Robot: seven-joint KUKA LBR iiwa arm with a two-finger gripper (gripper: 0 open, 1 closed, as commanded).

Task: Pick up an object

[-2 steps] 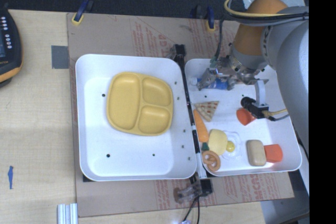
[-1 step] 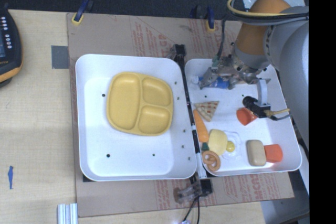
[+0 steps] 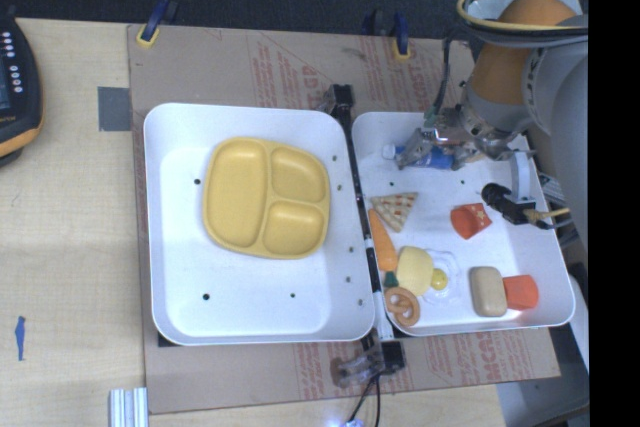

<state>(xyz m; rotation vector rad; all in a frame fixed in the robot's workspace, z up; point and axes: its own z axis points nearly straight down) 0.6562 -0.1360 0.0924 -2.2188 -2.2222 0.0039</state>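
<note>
Over the right bin's (image 3: 560, 310) far edge, the end effector (image 3: 432, 153) hovers low; whether it is open or closed I cannot tell. Nearest loose object, a pizza-slice toy (image 3: 394, 210), lies just toward the bin's near edge from it, beside the carrot (image 3: 381, 242).

The gripper (image 3: 432, 150) is a blur of small parts – open or shut, I cannot tell. The arm (image 3: 520, 65) hides the right bin's (image 3: 560, 310) far corner.
</note>
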